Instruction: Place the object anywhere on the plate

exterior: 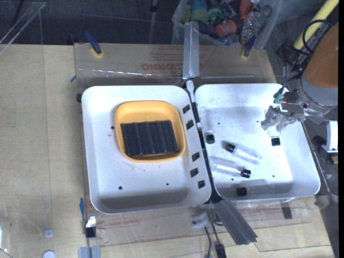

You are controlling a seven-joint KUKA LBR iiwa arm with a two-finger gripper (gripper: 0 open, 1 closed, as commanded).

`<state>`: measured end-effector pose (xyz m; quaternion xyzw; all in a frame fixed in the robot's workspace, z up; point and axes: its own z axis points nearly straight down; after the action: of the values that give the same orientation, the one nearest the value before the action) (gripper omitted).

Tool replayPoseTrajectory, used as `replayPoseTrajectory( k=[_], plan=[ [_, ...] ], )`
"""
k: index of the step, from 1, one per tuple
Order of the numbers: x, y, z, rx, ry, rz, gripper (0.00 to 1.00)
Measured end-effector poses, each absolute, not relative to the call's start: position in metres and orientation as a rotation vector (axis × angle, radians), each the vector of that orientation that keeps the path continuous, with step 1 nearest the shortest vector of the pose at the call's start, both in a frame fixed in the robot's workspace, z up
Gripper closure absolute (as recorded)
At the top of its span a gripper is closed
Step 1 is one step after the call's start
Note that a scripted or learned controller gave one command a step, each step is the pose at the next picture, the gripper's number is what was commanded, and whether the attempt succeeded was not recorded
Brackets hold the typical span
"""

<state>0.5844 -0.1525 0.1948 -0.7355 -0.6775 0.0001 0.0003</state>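
A yellow plate point(122, 115) lies in the left bin point(99, 184). A dark ribbed rectangular block point(149, 137) lies flat on it. In the right bin point(301, 181) lie two clear tubes with black caps, one point(242, 151) above the other point(231, 170). My gripper point(275, 123) hangs over the right bin's upper right part, to the right of the tubes and apart from them. I see nothing held in it.
A small black piece point(209, 138) lies near the divider in the right bin, another point(241, 191) sits at that bin's front wall. A clear box of colourful toys point(226, 9) stands behind the bins. The arm's orange band point(325, 63) rises at the right.
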Motion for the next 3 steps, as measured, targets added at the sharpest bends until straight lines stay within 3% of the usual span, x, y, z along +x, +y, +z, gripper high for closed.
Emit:
replayPoseTrajectory(
  k=[1, 2, 3],
  plan=[
    [0.584, -0.153, 0.195, -2.31, -2.128, 0.0, 0.0],
    [0.635, -0.198, 0.193, -2.046, -2.39, -0.001, 0.0],
    [0.643, -0.223, 0.322, -1.887, -2.517, -0.001, 0.0]
  ],
)
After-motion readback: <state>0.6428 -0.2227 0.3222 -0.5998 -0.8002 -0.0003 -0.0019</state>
